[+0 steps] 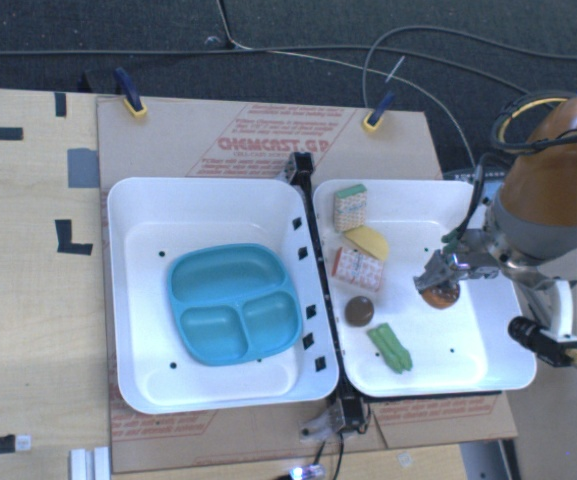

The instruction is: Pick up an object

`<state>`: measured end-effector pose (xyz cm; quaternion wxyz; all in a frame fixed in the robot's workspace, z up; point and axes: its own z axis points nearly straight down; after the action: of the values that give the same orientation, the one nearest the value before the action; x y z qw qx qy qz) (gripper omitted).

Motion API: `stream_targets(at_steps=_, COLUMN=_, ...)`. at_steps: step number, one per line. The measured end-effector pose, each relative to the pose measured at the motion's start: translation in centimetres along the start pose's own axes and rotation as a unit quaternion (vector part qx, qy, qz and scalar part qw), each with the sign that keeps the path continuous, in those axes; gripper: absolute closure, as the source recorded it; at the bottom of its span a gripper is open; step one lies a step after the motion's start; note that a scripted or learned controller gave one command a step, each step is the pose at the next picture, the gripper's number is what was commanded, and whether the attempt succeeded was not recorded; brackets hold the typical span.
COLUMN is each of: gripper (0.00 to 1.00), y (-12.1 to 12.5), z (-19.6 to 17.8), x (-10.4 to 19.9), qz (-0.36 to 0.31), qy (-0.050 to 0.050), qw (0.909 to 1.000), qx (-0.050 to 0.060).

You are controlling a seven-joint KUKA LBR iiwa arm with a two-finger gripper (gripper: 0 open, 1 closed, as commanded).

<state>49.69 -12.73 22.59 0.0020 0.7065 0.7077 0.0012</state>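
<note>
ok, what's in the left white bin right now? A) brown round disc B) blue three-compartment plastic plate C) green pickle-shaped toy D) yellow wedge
B: the blue three-compartment plastic plate lies in the left white bin, while the small food-like items sit across the divider in the right white bin.

The right bin [488, 363] is crowded along its left side; a sponge-like block [350, 208], a yellow wedge [367, 242], a printed packet [357, 267], a brown round piece [359, 311] and a green pod-like toy [390, 348] run down it close together; open white floor lies below the gripper [438, 286]; the left bin [128, 268] has a blue divided tray [235, 302] mid-floor, bare margins around it.
</note>
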Motion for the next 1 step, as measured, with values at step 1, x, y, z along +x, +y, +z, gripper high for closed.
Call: stream_targets(at_steps=1, gripper=1.00, y=0.49, z=-5.05, x=-0.98, qz=0.000, qy=0.000, qw=1.0000, qx=0.000)
